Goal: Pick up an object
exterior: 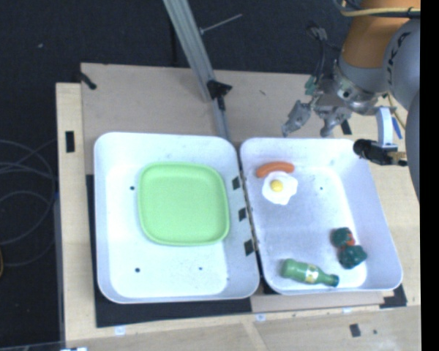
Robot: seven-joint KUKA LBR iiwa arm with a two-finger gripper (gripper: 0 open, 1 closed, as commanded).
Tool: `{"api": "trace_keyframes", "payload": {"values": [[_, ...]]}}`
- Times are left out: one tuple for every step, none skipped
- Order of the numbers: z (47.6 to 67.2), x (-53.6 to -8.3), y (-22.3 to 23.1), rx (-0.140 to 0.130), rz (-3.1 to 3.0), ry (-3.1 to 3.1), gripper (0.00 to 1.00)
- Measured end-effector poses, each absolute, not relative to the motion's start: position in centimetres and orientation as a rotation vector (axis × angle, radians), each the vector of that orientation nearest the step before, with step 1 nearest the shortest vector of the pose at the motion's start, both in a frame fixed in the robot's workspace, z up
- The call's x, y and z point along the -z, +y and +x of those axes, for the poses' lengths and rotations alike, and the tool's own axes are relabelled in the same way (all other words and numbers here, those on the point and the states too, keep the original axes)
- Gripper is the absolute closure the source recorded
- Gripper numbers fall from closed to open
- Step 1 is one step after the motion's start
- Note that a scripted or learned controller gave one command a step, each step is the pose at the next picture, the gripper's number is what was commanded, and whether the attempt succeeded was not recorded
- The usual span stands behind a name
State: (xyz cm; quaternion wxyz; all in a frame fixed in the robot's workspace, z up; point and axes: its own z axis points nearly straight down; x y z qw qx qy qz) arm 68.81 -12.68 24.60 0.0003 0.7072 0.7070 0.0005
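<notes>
Camera view, one plate (183,203), one sausage (275,169), one egg (279,188), one bottle (308,273).

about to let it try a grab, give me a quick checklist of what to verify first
1. Gripper carries nothing: ok, nothing shows between its fingers.
2. Gripper over a target: not ok, it hangs above the far rim of the right bin.
3. Nearest targets apart: not ok, the toy sausage touches the toy fried egg.
4. Green bottle free to grasp: ok, lying alone near the front wall.
5. Dark green toy identity: cannot tell.
6. Green plate out of the way: ok, in the left bin.
</notes>
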Motion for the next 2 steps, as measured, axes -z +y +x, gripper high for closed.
{"api": "trace_keyframes", "payload": {"values": [[67.9,-19.0,-12.2,0.005,2.224,2.223,0.0],[68.4,-13.3,-11.6,0.005,2.223,2.224,0.0]]}}
